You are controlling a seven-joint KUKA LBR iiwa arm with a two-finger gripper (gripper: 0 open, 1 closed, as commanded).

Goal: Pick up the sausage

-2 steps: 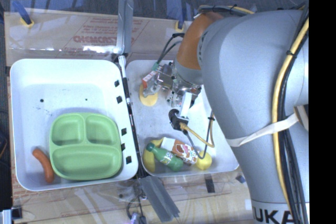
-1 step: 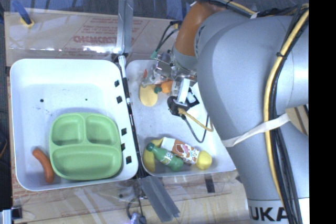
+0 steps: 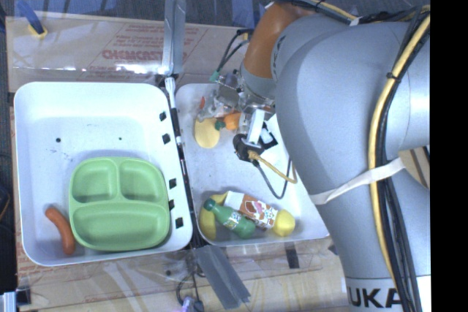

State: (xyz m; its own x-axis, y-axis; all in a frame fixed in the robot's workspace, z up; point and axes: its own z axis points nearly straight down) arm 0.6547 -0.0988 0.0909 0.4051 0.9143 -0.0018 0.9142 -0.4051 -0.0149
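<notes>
The sausage point(image 3: 58, 229) is seen lying in the left bin point(image 3: 44, 113), in its near left corner, just beside the left edge of the green divided tray point(image 3: 118, 204) and apparently touching it. The tray rests on the floor of that bin toward the near side. The gripper point(image 3: 228, 109) is placed well apart from the sausage, over the far part of the right bin point(image 3: 311, 229), next to a pale yellow fruit point(image 3: 207, 133) and a small orange piece point(image 3: 232, 121). Whether the jaws are wide or narrow cannot be told, as they are hidden among the wrist parts. At the near end of the right bin a green bottle point(image 3: 230, 218), a small carton point(image 3: 252, 209) and a lemon point(image 3: 284, 223) are heaped together.
</notes>
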